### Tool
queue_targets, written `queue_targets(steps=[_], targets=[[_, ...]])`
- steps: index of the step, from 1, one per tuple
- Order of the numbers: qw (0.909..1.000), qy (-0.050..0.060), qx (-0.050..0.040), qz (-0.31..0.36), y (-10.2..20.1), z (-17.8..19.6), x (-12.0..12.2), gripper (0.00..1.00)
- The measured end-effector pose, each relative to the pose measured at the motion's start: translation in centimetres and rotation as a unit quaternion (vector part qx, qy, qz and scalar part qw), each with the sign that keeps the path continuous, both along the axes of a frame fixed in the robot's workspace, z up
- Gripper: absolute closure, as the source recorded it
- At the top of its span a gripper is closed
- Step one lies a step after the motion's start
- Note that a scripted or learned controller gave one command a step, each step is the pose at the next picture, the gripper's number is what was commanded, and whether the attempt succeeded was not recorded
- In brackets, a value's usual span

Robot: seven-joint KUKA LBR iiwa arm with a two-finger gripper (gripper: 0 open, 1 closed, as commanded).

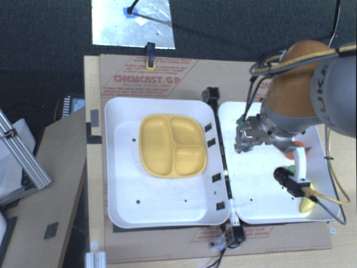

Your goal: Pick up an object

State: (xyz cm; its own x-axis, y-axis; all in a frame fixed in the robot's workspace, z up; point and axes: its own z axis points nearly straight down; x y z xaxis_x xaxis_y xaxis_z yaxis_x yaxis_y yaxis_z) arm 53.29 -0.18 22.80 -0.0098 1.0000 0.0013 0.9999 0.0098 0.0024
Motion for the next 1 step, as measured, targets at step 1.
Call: queue_targets(steps=[1], targets=[[1.0, 0.0, 0.0005, 0.001, 5.69, 0.86, 0.58, 1.0]])
